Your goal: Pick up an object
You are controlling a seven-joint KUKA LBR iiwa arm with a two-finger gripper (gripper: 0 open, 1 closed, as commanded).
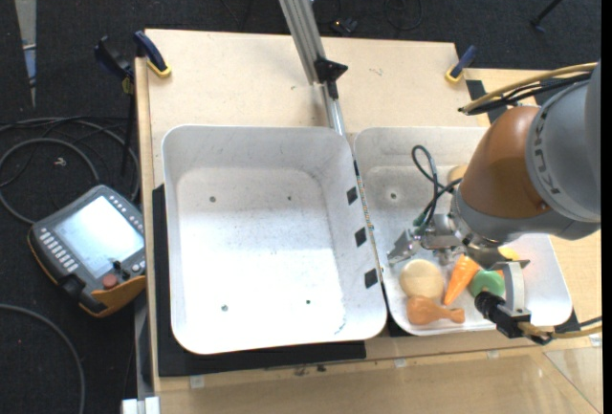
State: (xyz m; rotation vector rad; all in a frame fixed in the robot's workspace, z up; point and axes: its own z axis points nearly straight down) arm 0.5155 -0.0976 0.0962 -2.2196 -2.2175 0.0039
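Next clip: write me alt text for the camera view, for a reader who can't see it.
A grey robot arm reaches from the right into the right bin, its gripper just above a cream round object, a toy carrot, a green item and an orange drumstick-shaped toy. The left bin sits alongside.

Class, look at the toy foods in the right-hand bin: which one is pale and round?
The cream ball, left of the pointed orange carrot and above the orange drumstick-shaped piece.
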